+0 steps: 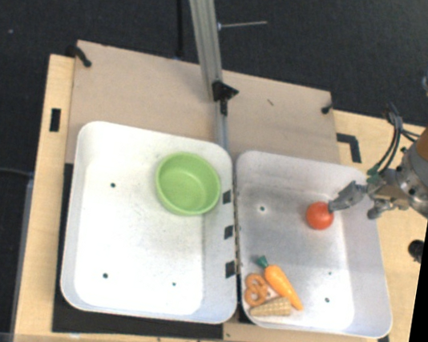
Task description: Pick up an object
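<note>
A red ball (320, 216) sits in the right bin (356, 295), close to its far side. The gripper (365, 201) hangs over that bin, just right of the ball. Its fingers are spread apart and hold nothing. A toy carrot (284, 283) and a pretzel (257, 289) lie in the near corner. A green bowl (188, 185) rests in the left bin (100, 269).

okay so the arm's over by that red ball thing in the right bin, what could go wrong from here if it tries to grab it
1. The red ball is round and sits on smooth bin floor; the end effector is beside it at an angle, so a closing finger could nudge it away.
2. The end effector is close to the right bin far wall, so lowering there may scrape it.
3. If the ball rolls toward the carrot and pretzel in the near corner, a clean grasp gets harder.
</note>
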Controlling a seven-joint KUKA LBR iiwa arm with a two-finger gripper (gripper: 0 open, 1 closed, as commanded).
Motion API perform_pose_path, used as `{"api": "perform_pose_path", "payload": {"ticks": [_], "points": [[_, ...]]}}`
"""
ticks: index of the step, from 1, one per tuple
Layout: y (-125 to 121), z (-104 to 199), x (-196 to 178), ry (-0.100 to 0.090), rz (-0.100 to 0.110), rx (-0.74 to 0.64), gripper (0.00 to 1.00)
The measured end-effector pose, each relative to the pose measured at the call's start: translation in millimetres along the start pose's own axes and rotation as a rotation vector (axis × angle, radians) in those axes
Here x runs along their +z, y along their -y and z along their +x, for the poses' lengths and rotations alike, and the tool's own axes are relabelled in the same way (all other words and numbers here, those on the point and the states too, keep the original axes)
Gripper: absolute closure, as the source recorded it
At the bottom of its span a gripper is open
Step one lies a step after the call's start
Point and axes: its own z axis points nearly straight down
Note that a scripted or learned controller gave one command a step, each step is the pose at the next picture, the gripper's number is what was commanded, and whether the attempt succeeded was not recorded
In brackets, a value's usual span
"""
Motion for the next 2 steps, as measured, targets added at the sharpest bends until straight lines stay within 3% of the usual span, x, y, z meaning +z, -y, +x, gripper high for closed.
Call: {"api": "perform_pose_path", "payload": {"ticks": [1, 2], "points": [[0.1, -0.3, -0.1, 0.001, 0.001, -0.001, 0.0], [-6.6, -4.5, 45.8, 0.001, 0.005, 0.001, 0.0]]}}
